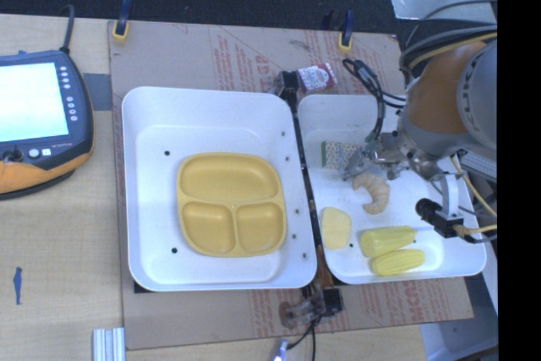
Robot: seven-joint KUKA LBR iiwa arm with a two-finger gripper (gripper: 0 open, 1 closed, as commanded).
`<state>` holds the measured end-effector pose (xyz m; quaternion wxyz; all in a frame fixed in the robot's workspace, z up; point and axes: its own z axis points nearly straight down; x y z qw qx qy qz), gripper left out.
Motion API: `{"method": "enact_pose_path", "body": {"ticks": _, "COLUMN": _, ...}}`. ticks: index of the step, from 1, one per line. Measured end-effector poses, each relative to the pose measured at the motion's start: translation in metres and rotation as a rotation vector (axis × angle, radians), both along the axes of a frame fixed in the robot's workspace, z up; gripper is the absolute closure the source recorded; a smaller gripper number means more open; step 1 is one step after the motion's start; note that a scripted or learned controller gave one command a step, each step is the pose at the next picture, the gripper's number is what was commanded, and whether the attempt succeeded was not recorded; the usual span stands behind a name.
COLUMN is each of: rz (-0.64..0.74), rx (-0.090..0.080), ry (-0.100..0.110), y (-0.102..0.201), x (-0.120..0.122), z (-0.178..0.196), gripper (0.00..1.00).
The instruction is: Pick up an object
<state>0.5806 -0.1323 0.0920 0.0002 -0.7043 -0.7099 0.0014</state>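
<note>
End effector [372,161], finger state impossible to tell, hovers at the upper end of the curved beige croissant-like piece [374,192] in the right bin [473,266]; probably light, stiff plastic, best grasped mid-body.

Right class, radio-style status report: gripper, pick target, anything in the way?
Gripper low in right bin, fingers unclear. Tan croissant-shaped piece just below it, not held. Patterned green item close on the left.
</note>
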Motion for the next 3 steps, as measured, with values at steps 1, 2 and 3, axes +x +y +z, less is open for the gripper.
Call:
{"method": "enact_pose_path", "body": {"ticks": 1, "rz": 0.001, "rx": -0.001, "ry": 0.001, "y": -0.001, "x": 0.000, "z": 0.010, "gripper": 1.00}}
{"method": "enact_pose_path", "body": {"ticks": 2, "rz": 0.002, "rx": -0.002, "ry": 0.001, "y": -0.001, "x": 0.000, "z": 0.010, "gripper": 0.00}}
{"method": "enact_pose_path", "body": {"ticks": 3, "rz": -0.003, "rx": 0.001, "ry": 0.003, "y": -0.009, "x": -0.029, "z": -0.001, "gripper": 0.00}}
